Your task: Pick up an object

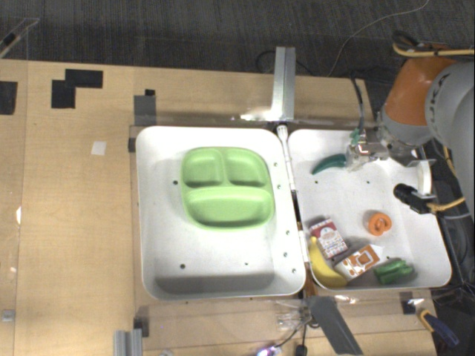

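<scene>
**Bench inventory, seen from above at a slant**

1. Gripper [359,151]: low over the back of the right bin [349,199], near its rear wall. The arm's orange band [410,95] sits above it to the right. From here I cannot tell whether the gripper is open or closed, or whether it has hold of anything.
2. Teal piece [329,164]: a curved, tapering, dark blue-green thing in the back part of the right bin. Its wide end meets the gripper tip and its narrow end points towards the left bin [159,221]. It bears no marking.
3. Small carton [329,237]: maroon and pink with a printed face, lying in the front left part of the right bin. The print is too small to read.
4. Orange-and-white packet [362,261]: just in front of the carton, tilted, and touching the banana. Its lettering is also illegible.
5. Banana [324,267]: yellow, lying along the right bin's front left corner and partly under the two packs.
6. Green vegetable-like piece [393,271]: by the front wall, just right of the packet.
7. Orange round piece [379,224]: in mid-bin, apart from the others.
8. Green divided plate [226,186]: three compartments, alone in the left bin.
9. Surroundings: a metal post [284,80] stands behind the join of the two bins, and black patches [76,85] mark the wooden bench [67,236] at far left.

Items 3 to 7 lie well apart from the teal piece, towards the front.
</scene>
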You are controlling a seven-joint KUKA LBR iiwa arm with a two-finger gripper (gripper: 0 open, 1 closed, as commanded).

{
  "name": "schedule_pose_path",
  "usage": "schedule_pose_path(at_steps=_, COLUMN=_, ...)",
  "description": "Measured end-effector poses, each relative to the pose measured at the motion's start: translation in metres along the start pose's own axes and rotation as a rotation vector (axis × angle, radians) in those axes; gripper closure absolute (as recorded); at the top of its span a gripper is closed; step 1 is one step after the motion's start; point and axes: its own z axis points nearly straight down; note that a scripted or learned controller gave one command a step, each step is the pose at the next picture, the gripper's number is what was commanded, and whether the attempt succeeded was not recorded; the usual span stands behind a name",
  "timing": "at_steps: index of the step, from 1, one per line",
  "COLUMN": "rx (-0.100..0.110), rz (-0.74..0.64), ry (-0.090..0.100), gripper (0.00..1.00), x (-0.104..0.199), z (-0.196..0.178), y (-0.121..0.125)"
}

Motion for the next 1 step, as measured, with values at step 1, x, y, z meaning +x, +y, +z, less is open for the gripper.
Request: schedule_pose_path(at_steps=1, rx=0.000, rz=0.000, ry=0.000, gripper=0.00, x=0.0000, z=0.0000, y=-0.0001)
